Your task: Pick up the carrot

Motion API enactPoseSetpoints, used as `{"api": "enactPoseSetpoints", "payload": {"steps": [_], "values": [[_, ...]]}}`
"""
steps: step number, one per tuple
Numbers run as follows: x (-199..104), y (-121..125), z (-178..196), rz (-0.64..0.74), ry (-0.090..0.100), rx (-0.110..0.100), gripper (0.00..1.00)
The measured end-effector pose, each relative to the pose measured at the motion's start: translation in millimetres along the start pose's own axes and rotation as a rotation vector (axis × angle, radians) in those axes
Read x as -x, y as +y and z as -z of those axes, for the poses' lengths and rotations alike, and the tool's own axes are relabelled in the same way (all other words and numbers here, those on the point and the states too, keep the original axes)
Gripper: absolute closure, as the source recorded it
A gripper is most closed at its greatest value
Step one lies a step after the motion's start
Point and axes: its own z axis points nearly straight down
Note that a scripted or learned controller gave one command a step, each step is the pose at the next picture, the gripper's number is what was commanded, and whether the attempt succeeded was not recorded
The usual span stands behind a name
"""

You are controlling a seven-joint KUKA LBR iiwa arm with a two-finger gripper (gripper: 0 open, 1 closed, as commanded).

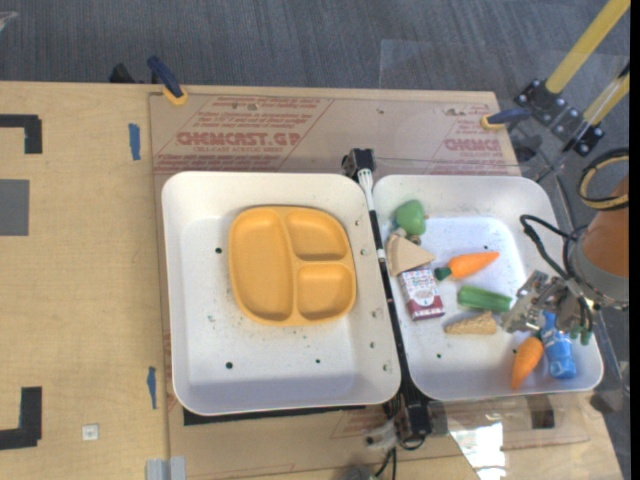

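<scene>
Two white bins (190, 298) sit on the tabletop, and in the right one two carrots, one mid-bin (472, 264), one (526, 360) below the fingers (540, 313), whose opening I cannot tell, so centre squarely over the nearer before closing.

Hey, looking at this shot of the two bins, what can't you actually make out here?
- Gripper, camera view: fingers blurred and tangled with cables; open or shut unclear.
- Lower carrot: its top lies at the gripper; contact unclear.
- Blue item: partly under the gripper, too blurred to name.
- Arm: cut off by the right edge.
- Small carton: label too small to read.
</scene>
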Motion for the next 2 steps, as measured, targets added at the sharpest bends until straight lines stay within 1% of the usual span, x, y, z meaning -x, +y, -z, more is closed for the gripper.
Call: {"api": "enactPoseSetpoints", "payload": {"steps": [1, 2], "values": [[-1, 0, -1, 0.0, 0.002, 0.0, 0.0], [2, 1, 10, 0.002, -0.007, 0.001, 1.0]]}}
